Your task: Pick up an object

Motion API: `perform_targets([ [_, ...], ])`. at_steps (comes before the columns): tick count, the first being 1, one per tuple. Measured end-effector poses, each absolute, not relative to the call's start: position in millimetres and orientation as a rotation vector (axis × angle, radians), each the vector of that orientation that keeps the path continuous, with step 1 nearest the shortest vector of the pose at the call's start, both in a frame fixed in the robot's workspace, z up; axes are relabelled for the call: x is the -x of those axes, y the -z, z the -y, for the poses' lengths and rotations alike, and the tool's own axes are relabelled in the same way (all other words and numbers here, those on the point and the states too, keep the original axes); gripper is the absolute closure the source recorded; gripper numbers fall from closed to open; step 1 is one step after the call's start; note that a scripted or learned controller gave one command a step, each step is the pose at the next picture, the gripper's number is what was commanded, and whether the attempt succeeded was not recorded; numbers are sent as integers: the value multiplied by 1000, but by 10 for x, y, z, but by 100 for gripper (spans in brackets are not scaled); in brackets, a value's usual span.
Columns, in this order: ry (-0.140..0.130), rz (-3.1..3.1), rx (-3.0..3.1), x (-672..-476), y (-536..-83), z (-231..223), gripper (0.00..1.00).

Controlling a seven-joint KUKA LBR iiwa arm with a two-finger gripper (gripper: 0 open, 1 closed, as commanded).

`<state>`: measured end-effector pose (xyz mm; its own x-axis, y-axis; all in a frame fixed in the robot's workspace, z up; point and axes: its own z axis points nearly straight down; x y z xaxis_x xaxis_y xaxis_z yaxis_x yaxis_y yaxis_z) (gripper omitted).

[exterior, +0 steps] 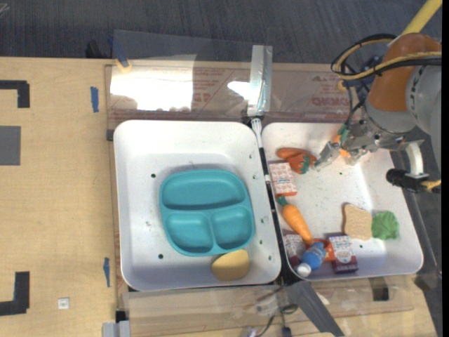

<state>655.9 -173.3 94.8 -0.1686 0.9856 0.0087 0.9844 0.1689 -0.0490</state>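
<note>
Orange carrot [292, 158] with a green top lies at the far left of the right bin [403, 258], just beside the gripper [327, 154]; whether it is clenched I cannot tell. Nearby small cartons [283, 178] bear print too small to read. Teal tray [205, 210] sits in the left bin [133, 188].

A divided tray [205, 210] lies in the left bin [133, 188], toy food [297, 220] in the right bin [400, 244].

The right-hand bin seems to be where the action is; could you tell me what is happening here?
The grey arm's gripper is low over the back of the right bin, right beside a toy carrot. Nothing visibly sits in it. Another carrot, a bread slice and small packets lie in that bin; the left bin holds a teal tray.
</note>
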Motion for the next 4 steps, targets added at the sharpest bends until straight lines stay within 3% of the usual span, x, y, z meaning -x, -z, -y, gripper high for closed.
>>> perform_targets([
  [1,-58,1831,2523,-6567,-854,1317,0],
  [2,-41,1836,2521,-6603,-973,1261,100],
  [3,6,1197,2905,-6680,-2015,356,100],
  [4,-8,785,3040,-6110,-1774,1623,100],
])
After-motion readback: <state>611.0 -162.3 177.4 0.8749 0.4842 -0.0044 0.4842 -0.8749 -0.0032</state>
